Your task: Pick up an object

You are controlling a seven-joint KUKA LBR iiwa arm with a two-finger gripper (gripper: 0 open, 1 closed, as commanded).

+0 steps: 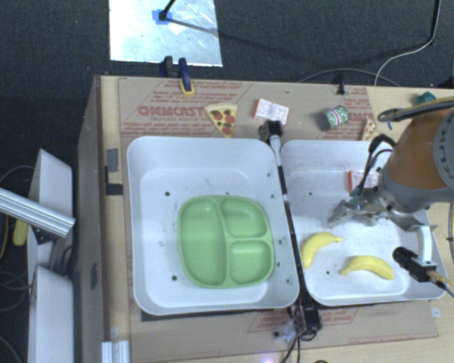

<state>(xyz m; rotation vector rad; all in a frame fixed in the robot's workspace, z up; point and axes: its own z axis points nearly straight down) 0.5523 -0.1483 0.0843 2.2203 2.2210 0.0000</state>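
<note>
**Claw over right bin, two bananas below it**

Bench carries two white bins; left bin [147, 203] holds a green tray [225, 240]. Right bin [318, 161]: claw [356, 209] at centre, grip state cannot tell. Banana [318, 246] just below-left of it, long axis slanting up-right. Second banana [368, 266] lower right, lying near horizontal.

A grey robot arm [439, 153] with an orange band [408, 153] above its wrist reaches in from the right, angled downward, its two-finger gripper [356, 212] pointing left and held low.
</note>
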